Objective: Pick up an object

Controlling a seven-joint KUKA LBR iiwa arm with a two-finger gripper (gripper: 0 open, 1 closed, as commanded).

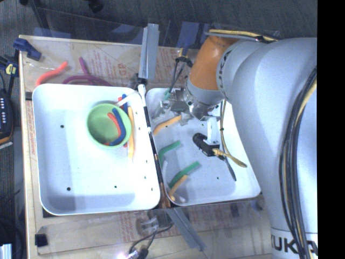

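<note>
A long thin orange stick (168, 122) lies in the right bin (245, 185); the gripper (168, 104) is just above it, very close; I cannot tell its state

Bench surroundings, outside the bins.
Wooden bench top (81, 53) w/ printed marks; an orange-handled tool (51, 73) and a purple tool (86, 79) lie near the back-left corner. Blue clamp (26, 48) at left edge. Grey metal bar (149, 50) stands betw. the bins at back. Dark carpet floor (108, 4) behind.
</note>
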